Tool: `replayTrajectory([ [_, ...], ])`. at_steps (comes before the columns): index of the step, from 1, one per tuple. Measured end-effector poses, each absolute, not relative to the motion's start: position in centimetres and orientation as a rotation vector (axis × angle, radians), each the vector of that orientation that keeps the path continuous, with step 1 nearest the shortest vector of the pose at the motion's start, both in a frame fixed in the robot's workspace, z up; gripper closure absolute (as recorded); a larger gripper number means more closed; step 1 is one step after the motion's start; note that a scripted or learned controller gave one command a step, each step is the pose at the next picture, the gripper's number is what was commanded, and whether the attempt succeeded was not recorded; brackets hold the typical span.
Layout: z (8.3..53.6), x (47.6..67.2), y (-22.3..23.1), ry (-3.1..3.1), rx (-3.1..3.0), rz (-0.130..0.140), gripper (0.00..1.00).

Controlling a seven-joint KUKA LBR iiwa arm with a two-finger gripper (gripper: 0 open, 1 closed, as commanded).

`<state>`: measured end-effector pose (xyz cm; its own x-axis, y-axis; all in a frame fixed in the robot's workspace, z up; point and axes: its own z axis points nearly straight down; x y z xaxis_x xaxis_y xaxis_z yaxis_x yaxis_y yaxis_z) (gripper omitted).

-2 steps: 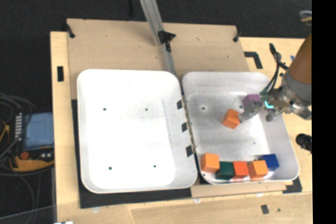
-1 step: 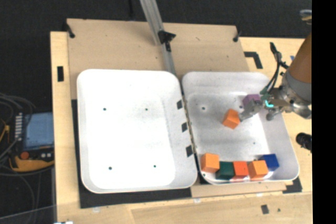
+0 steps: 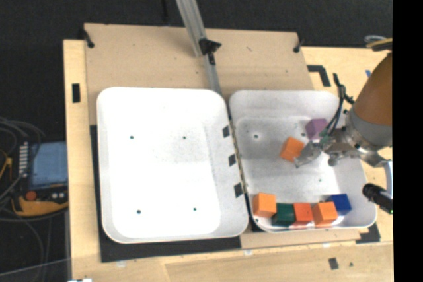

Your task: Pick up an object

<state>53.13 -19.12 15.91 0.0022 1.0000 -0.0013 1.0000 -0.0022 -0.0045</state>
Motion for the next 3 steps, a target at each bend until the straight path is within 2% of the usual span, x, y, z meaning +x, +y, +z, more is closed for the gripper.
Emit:
replayTrajectory([
  [1, 9.8, 53.5, -19.6, -2.219, -2.225, 0.005, 0.0],
  [2, 9.9, 53.6, -19.6, -2.216, -2.229, -0.003, 0.0],
  [3, 11.0, 53.7, -19.7, -2.209, -2.238, -0.009, 1.0],
])
